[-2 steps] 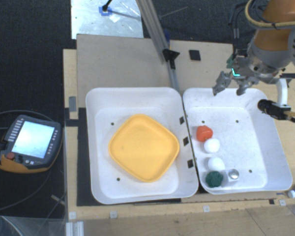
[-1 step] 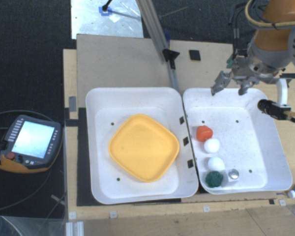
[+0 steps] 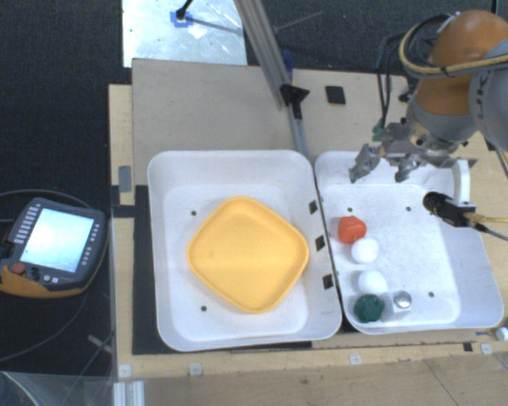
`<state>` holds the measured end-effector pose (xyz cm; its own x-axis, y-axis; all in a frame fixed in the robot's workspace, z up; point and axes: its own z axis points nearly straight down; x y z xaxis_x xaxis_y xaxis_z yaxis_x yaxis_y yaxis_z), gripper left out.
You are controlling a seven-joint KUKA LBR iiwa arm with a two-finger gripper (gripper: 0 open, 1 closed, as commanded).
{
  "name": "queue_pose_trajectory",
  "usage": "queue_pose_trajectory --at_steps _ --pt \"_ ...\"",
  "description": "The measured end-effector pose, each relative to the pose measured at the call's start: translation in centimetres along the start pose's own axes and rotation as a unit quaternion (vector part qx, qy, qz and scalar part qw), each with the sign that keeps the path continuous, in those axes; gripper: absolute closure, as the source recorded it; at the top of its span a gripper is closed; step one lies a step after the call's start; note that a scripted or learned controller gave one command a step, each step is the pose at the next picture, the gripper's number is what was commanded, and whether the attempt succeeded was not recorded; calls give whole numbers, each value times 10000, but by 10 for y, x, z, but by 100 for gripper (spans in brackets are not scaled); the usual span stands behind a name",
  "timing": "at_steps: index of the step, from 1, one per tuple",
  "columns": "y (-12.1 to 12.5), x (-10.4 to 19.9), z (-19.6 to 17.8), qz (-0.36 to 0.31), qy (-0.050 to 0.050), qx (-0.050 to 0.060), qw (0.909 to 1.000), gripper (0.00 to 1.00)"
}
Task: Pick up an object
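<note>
Green ball point(image 3: 369, 308) lies nearest, against the near rim of the right bin point(image 3: 427, 252), with a small silver cylinder point(image 3: 401, 299) just beside it on the right. Touching or almost touching the green one on its far side is a white ball point(image 3: 372, 281). A second white ball point(image 3: 364, 250) lies a little farther on, and a red ball point(image 3: 350, 229) sits just beyond that, so the four balls form a rough line along the bin's left side.

The left bin point(image 3: 173, 197) holds a yellow plate point(image 3: 248, 253), square with rounded corners, turned corner-on and lying flat in the middle.

Farther back, the tool point(image 3: 379, 174) hangs over the far left part of the right bin, near its far rim and apart from the red ball. Its two fingers point(image 3: 358, 169) are spread, with nothing between them. The grey arm point(image 3: 491, 100) with its orange band comes in from the right.

Beyond the bins, a small black square point(image 3: 335, 95) lies on the bare table point(image 3: 203, 100), and a grey pole point(image 3: 267, 32) slants down to the table between the bins' far rims. Left of the table, a pendant point(image 3: 46, 245) with a lit screen rests on the dark floor.
</note>
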<state>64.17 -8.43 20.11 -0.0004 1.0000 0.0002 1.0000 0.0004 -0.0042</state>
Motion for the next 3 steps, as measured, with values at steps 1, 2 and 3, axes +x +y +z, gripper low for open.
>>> queue_pose_trajectory --at_steps 1,2,3 --pt "4 -6 59 4 0 -1 10000 0" --pt "3 -6 111 2 1 -4 10000 0" --pt "5 -6 98 3 -1 -34 10000 100"
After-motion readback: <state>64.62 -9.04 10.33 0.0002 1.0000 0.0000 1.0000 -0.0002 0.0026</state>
